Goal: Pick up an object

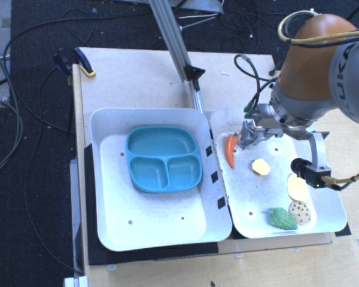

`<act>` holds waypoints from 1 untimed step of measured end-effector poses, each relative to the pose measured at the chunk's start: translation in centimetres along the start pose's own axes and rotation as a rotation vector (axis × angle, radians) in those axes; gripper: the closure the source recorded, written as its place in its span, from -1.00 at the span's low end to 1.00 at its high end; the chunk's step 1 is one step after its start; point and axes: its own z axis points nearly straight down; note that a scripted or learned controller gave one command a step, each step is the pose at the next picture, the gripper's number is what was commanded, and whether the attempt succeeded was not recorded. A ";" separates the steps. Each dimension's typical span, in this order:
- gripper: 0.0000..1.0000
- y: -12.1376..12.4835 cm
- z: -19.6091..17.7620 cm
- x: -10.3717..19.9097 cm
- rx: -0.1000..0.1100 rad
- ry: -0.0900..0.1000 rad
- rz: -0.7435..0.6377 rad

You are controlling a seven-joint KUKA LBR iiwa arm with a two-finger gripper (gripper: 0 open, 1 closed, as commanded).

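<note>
Pale surface (pixel 137 76), two white bins. Tool (pixel 249 137) low in right bin (pixel 323 220), just beside carrot (pixel 230 151); opening indiscernible, nothing seen held. Step: approach. Next: close on carrot, lift. Yellow piece (pixel 261 167), cookie (pixel 299 211) near; blue tray (pixel 164 159) apart.

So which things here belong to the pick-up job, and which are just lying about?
Job:
- hand, beside the carrot
- carrot
- yellow piece
- pale disc
- cookie
- green piece
- right bin

Lying about:
- blue divided plate
- left bin
- yellow-tipped clamp
</note>
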 end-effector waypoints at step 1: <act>1.00 1.3 2.0 5.3 0.003 0.000 0.000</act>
